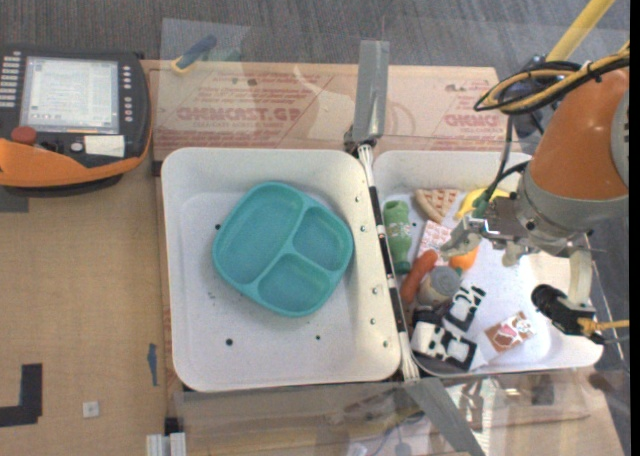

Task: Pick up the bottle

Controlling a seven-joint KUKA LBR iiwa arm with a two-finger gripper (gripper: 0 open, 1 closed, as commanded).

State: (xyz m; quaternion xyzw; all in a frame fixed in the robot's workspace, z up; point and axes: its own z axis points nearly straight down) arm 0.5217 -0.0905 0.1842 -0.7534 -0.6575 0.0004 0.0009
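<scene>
overall, the bench carries two shallow white bins side by side, the left bin [190, 344] and the right bin [560, 349], with a grey divider bar [372, 104] running up from the seam between them. a teal divided plate [283, 247] lies tilted in the middle of the left bin, with three compartments facing up. the right bin holds a cluster of objects crowded against its left wall. the green bottle [398, 229] lies there on its side, lengthwise along the seam, just beside the bin's left wall and near its upper corner. a toy waffle [438, 204] sits to its right, a yellow piece [470, 204] beyond that, and an orange carrot-shaped toy [420, 274] lies just below the bottle. a black and white patterned item [450, 329] rests near the bin's lower left corner, and a small red and white carton [508, 332] lies to its right. the grey arm with its orange band [585, 144] reaches in over the right bin's upper right part. the gripper [478, 232] hangs above the clutter, right of the bottle and apart from it; its fingers are blurred among the toys, so their spread cannot be judged. an orange and grey control tablet [70, 114] sits on the cardboard at the far left.
</scene>
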